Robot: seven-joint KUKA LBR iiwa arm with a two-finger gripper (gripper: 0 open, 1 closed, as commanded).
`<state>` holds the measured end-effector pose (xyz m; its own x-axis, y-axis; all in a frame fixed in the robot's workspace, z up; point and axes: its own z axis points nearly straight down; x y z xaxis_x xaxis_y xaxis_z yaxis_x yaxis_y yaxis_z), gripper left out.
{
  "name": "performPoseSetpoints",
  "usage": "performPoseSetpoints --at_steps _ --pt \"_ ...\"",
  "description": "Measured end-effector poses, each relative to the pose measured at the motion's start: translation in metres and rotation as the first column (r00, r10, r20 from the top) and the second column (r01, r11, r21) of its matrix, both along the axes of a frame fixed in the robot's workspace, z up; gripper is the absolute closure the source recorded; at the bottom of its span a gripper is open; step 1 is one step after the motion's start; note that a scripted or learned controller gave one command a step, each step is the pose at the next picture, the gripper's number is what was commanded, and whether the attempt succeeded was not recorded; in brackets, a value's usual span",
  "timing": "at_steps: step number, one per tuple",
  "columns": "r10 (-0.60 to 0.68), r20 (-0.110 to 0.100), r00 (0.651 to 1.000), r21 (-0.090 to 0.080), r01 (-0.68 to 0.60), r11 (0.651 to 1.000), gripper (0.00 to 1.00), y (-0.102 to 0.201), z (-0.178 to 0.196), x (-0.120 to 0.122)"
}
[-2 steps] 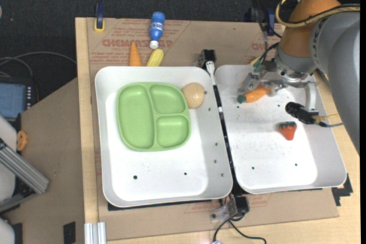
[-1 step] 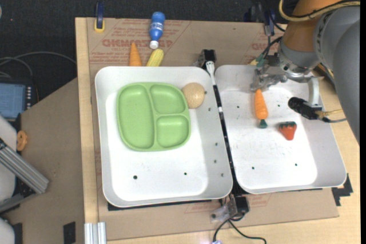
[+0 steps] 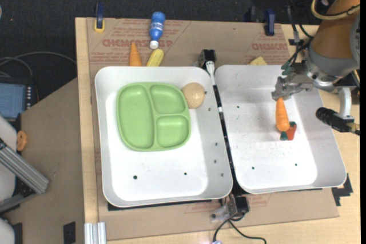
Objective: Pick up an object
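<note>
The arm is seen at the upper right of the view, where it is bent downward toward the bench. An orange band is visible above the grey wrist. The gripper is held low, pointing down and to the left. The fingers are hidden by the grey metal body.

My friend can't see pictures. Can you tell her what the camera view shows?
A robot arm's tool hangs just above a toy carrot in the right white bin. The left white bin holds a green divided plate with a tan ball beside it.
</note>
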<state>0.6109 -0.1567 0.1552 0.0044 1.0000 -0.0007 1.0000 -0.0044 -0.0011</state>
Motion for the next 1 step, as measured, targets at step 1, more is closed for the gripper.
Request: performPoseSetpoints --at_steps 1 --pt "0.010 -0.002 1.000 0.004 -0.010 1.000 1.00 0.0792 0.0315 -0.0331"
